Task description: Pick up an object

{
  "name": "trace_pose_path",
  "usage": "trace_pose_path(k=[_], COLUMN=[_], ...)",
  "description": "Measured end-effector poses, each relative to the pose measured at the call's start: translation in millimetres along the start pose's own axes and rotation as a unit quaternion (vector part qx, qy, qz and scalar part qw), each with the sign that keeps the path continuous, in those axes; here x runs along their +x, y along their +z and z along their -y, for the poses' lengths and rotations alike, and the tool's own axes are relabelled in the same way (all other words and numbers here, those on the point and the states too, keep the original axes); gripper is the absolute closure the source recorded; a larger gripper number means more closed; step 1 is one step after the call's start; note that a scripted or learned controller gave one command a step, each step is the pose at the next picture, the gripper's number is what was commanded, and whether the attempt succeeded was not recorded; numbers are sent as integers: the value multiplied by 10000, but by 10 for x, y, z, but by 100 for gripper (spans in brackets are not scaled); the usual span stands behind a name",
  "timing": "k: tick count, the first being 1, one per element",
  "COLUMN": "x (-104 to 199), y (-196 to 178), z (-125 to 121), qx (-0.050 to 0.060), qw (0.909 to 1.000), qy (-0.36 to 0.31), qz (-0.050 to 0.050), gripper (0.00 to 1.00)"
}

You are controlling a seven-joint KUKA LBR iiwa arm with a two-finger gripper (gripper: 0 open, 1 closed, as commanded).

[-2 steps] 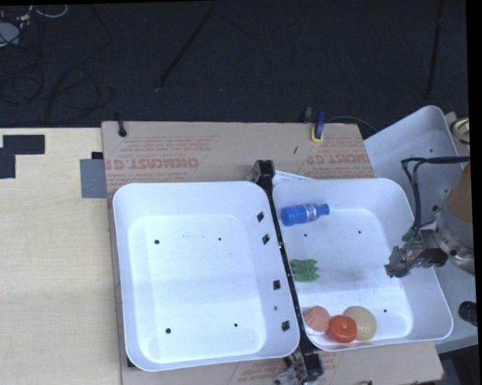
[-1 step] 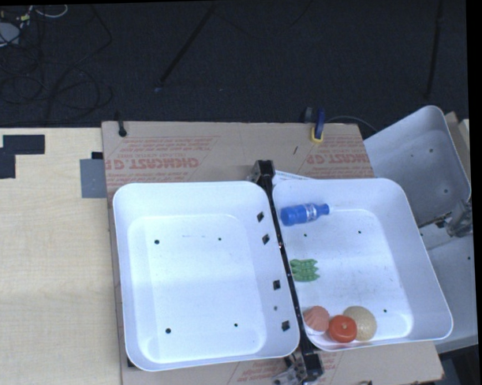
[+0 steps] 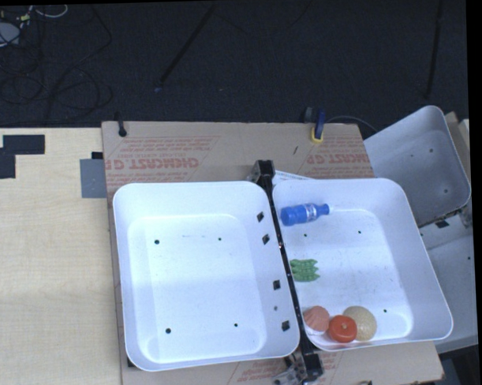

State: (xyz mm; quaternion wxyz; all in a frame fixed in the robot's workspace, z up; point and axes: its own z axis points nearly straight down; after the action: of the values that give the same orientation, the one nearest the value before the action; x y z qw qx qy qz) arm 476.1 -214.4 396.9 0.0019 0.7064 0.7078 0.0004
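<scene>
Well, we're looking for candidates: the blue bottle [image 3: 304, 214] lies on its side in the right bin [image 3: 420, 245], the green piece [image 3: 304, 270] mid-bin, three round items bunched at lower centre-right, likely rolled there. Of the gripper's state, we cannot tell.

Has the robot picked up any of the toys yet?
Not yet. Nothing looks done: the blue bottle, green piece, pink piece, red round piece and cream round piece all lie in the right bin. Nothing is being lifted. The whole pick is still left.
</scene>
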Motion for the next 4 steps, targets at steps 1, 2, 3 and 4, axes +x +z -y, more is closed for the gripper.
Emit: trace_pose_path(k=[1, 2, 3, 4], x=[6, 12, 13, 11], y=[-444, -139, 209, 166], z=[-4, 0, 2, 1], qx=[-1, 36, 37, 21], qw=[10000, 10000, 10000, 10000], qy=[-4, 11, 13, 3], qz=[-1, -13, -14, -8], gripper=[100, 100, 100, 100])
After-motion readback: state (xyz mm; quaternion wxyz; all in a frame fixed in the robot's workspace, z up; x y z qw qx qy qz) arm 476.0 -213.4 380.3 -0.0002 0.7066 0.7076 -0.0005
